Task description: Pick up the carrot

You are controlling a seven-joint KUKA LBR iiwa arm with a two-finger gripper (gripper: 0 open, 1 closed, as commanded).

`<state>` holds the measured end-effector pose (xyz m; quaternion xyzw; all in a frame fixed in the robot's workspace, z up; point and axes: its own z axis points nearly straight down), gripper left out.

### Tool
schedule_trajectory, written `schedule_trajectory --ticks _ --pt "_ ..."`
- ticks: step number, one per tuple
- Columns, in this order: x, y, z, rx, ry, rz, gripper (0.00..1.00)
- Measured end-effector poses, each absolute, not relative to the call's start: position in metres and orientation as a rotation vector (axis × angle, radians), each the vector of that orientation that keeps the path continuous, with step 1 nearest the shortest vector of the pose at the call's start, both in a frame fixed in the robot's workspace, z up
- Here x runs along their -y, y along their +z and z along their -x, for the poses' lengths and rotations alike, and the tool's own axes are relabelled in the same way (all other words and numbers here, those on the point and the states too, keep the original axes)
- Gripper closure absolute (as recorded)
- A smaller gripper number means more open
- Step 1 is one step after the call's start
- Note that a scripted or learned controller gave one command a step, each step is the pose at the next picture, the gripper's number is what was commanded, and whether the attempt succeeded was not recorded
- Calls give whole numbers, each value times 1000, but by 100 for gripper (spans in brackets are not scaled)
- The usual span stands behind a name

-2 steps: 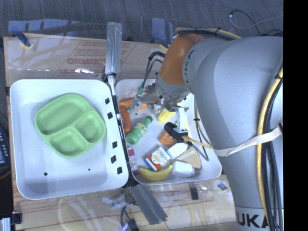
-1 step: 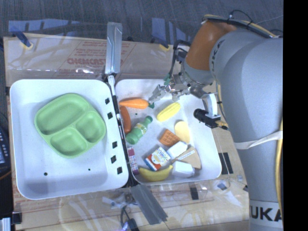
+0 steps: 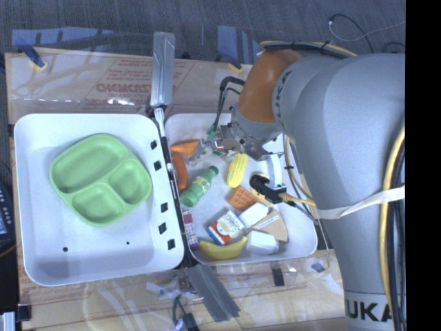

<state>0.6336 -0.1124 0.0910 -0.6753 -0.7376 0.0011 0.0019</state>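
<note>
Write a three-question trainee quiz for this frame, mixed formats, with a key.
1. True or false: the carrot lies in the bin that holds the green plate.
2. What lies right of the green bottle? A) corn cob B) spoon C) cup
3. Fill in: the banana lies along the right bin's ____ edge.

Key: 1 false; 2 A; 3 near (bottom of view).

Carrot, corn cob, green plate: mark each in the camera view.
carrot [image 3: 180, 171], camera view, middle of the orange body by the right bin's left wall.
corn cob [image 3: 236, 169], camera view, centre of the yellow cob.
green plate [image 3: 100, 178], camera view, ridge where its compartments meet.
</note>
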Motion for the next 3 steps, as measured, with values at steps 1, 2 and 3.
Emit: schedule_trajectory --ticks 1,2,3 --pt "100 92 -656 1905 4 2494 0" --pt "98 101 -656 1913 8 2485 100" --pt "5 193 -657 1713 1 2631 100"
